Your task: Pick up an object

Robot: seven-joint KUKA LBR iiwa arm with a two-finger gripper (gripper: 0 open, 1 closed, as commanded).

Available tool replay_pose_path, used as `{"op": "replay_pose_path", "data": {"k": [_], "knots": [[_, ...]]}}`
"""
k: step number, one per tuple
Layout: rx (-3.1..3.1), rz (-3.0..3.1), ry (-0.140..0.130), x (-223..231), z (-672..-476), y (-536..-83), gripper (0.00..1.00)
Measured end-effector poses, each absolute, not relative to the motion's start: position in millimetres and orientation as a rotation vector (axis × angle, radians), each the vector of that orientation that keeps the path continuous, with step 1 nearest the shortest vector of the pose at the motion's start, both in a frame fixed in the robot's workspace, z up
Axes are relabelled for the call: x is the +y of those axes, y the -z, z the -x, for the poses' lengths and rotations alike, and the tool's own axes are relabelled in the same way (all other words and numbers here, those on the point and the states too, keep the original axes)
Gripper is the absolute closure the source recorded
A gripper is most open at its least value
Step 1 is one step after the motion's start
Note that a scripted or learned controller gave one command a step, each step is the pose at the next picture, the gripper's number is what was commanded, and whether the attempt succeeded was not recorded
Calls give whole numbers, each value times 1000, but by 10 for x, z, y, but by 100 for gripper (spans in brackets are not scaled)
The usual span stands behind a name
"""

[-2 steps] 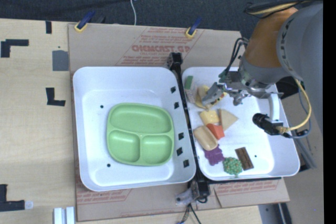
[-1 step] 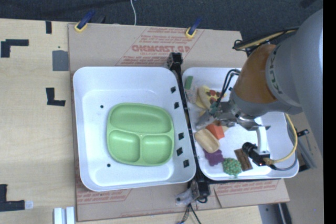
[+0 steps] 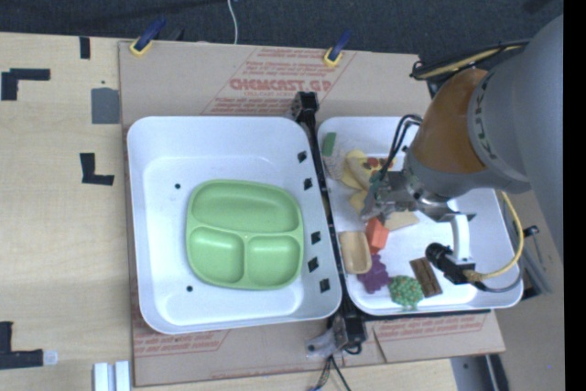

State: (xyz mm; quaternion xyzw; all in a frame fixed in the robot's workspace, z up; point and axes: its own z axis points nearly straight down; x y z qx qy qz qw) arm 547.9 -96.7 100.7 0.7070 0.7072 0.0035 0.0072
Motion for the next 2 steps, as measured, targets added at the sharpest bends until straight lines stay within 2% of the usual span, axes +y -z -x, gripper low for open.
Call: {"op": "replay_pose_path", "data": {"k": [1,2], "knots": [[2227,-2210,-10,-435,-5648,-1897,100],[2224,-2221,2,-473,-5621,-1839,0]]}}
